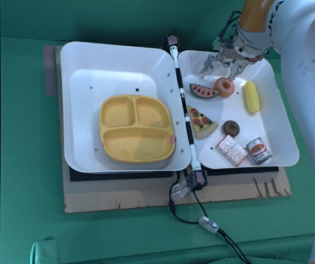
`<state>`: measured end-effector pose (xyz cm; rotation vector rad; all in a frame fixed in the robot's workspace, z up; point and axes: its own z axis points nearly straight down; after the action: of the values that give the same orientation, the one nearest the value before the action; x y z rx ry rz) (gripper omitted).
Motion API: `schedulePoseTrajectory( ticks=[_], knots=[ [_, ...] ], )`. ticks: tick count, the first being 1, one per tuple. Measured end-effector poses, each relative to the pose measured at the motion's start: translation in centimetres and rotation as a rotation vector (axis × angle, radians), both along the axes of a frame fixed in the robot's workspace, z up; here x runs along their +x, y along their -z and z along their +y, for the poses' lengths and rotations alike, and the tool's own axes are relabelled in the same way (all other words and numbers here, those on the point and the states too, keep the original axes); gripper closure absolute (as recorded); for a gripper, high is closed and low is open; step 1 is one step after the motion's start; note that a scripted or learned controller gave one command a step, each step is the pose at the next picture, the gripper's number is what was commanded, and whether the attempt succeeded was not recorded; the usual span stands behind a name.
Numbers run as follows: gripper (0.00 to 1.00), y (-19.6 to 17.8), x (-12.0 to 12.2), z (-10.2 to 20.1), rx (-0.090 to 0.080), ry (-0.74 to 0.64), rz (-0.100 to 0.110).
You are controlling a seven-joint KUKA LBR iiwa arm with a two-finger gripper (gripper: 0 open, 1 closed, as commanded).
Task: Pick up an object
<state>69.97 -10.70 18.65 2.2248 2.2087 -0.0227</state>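
Right now the arm (305, 65) is reaching in over the far end of the right bin (281, 122), and the gripper (221, 67) is hanging there with its fingers spread apart and nothing between them. It is hovering just above the pink-frosted donut (224, 86), which is lying on the bin floor, close under the fingertips but not clasped. Just beside the donut, the watermelon slice (204, 91) is sitting toward the divider, and the yellow corn cob (251, 97) is lying on the other side. Nearer to me, the pizza slice (202, 122) is resting by the divider, with a chocolate donut (231, 128) a little way off. At the near end, a small red-and-white packet (232, 149) and a tin can (259, 150) on its side are lying next to each other. Over in the left bin (86, 76), a yellow divided plate (137, 128) is sitting flat.
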Motion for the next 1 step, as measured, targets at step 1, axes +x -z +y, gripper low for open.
schedulePoseTrajectory(
  ticks=[1],
  knots=[
    [0.00,0.00,0.01,0.39,0.000,0.000,0.000]
  ],
)
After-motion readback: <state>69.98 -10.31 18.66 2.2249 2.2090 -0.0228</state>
